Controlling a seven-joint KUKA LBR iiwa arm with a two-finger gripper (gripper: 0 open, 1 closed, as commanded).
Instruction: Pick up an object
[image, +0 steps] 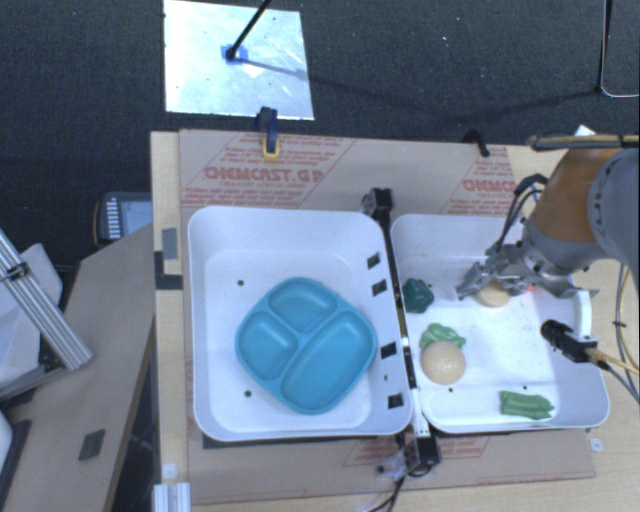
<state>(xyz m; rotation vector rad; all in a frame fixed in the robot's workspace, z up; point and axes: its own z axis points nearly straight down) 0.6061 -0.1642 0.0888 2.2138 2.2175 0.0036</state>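
Note:
The right bin (580, 400) holds a dark green toy (416, 294) near its left wall, a tan ball with a green leafy top (443, 360), a green ridged piece (526, 404) at the front, and a small tan object (494, 296) further back. My gripper (487, 281) is down inside this bin, right over the small tan object, with the arm reaching in from the right. The gripper's body hides how the object sits against it.
The left bin (220, 260) bears a blue divided plate (304, 344). A black divider with clips (392, 300) runs between the bins. A black cable fitting (565, 340) hangs off the arm over the right bin's right side.

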